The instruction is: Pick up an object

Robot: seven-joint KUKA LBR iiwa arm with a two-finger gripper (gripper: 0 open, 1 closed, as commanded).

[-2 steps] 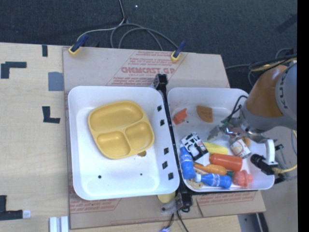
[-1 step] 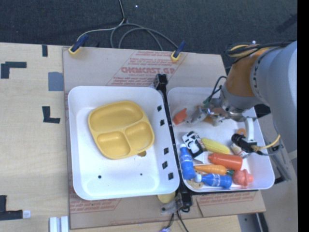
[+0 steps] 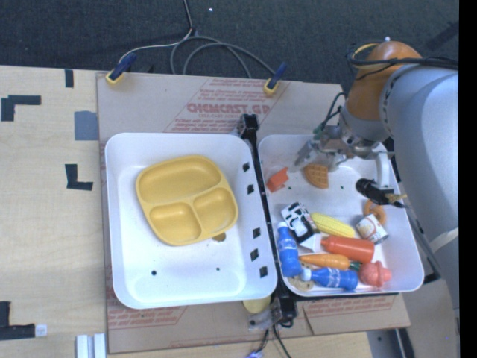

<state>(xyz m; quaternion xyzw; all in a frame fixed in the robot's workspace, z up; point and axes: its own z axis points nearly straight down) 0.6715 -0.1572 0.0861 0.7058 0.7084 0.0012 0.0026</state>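
Grey and orange-banded, the KUKA arm (image 3: 417, 88) reached in from the frame's right, its gripper (image 3: 326, 154) low over the upper part of the right bin (image 3: 417, 271); whether the gripper was apart or together could not be told. A tan waffle-like toy (image 3: 317, 175) lay just below it, an orange block (image 3: 277, 179) to its left. Toy corn (image 3: 333, 224), a carrot (image 3: 326, 260) and blue bottles (image 3: 288, 249) crowded the bin's lower half. A yellow divided plate (image 3: 186, 198) sat in the left bin (image 3: 123, 274).
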